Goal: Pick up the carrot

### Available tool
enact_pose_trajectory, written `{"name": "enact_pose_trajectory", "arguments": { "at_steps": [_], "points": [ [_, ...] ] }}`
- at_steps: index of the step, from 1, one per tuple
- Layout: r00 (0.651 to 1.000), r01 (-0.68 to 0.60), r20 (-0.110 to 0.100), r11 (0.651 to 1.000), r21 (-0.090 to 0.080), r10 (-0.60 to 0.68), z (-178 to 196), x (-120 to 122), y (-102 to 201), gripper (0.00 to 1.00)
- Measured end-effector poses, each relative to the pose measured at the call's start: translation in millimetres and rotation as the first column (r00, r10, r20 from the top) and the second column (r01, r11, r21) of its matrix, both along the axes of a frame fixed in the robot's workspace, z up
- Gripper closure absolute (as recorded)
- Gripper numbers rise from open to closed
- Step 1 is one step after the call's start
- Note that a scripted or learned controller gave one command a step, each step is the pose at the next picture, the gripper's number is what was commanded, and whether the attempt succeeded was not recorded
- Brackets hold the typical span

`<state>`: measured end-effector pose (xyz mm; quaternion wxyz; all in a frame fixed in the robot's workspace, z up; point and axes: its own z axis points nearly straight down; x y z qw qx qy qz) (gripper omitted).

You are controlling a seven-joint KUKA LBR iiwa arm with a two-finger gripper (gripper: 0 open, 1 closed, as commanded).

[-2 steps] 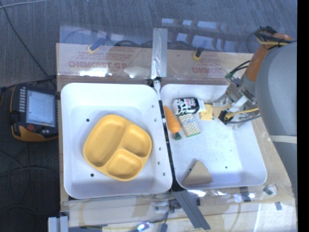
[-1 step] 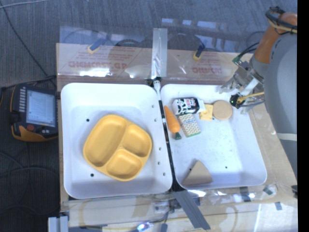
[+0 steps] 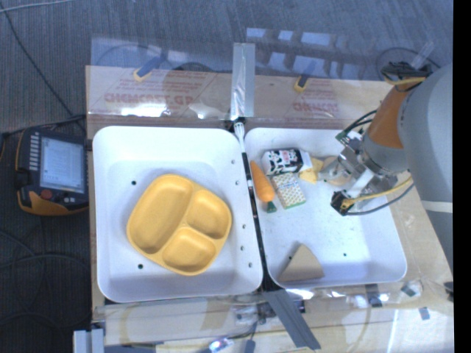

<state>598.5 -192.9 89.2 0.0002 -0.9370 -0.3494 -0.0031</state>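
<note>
The carrot (image 3: 261, 183) lies in the right bin (image 3: 368, 267), close against its left wall. It is orange, and its green end points toward the front. My gripper (image 3: 335, 169) hangs over the upper right part of the same bin, well to the right of the carrot and apart from it. Nothing can be seen in its grasp. The arm's orange band (image 3: 385, 127) sits just behind it.
Beside the carrot lie a green-and-white dotted block (image 3: 290, 190), a black-and-white spotted item (image 3: 283, 160) and a small yellow piece (image 3: 310, 172). A brown wedge (image 3: 300, 263) rests near the bin's front. The left bin (image 3: 110, 168) holds a yellow divided plate (image 3: 156, 210).
</note>
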Motion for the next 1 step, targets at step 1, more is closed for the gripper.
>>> {"name": "enact_pose_trajectory", "arguments": {
  "at_steps": [1],
  "points": [
    [0.979,0.206,-0.008,0.979,-0.006,-0.206,86.2,45.2,29.7,0.0]
  ]
}}
